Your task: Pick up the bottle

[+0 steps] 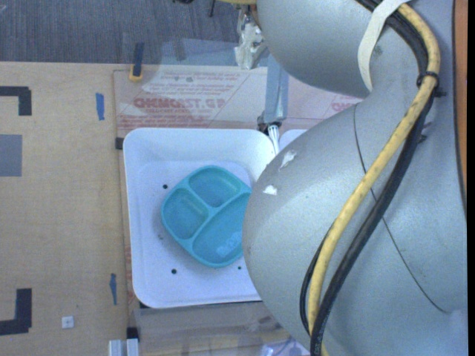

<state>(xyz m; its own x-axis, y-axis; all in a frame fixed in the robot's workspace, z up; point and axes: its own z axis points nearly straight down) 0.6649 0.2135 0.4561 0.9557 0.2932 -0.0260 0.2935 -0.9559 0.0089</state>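
Grey arm (356, 221) at three o'clock beside the teal divided plate (208, 215); gripper state cannot be told, bottle handling unjudgeable.

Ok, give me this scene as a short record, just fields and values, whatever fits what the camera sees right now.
left bin: white, shallow, holds a blue plate
blue plate: divided into compartments, right edge hidden by the arm
arm: grey, with a yellow cable, covers the right half of the view
right bin: a corner visible, rest hidden behind the arm
bottle: cannot tell where it is
bench: tan with blue tape marks
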